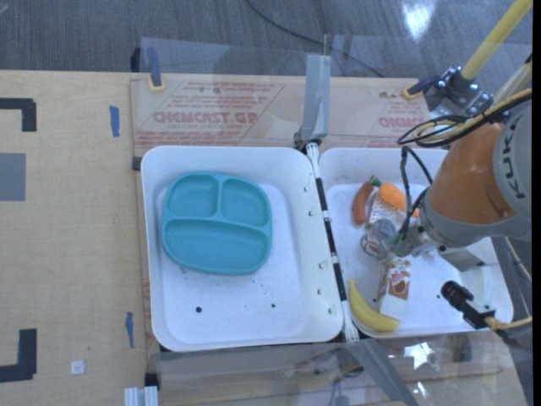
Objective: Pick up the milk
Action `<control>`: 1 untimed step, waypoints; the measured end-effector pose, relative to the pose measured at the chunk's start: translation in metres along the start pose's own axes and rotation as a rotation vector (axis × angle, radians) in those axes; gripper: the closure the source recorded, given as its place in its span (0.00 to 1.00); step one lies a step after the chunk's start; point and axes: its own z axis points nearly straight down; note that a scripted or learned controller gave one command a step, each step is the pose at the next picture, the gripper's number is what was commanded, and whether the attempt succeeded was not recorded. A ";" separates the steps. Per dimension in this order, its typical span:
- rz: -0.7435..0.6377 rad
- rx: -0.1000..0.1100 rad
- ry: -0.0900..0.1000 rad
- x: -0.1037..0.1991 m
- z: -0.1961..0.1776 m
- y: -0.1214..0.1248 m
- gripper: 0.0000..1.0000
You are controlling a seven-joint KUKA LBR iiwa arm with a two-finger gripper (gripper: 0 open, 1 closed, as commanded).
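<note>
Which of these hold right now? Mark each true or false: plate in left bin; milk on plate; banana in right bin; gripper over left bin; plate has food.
1. The blue divided plate lies in the left bin. True.
2. The milk carton sits on the plate. False: it lies in the right bin.
3. The banana lies in the right bin. True.
4. The gripper hangs over the left bin. False: it is over the right one.
5. The plate holds food. False: its compartments are bare.
</note>
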 end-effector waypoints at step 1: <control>0.000 0.002 0.001 0.000 0.001 -0.001 0.00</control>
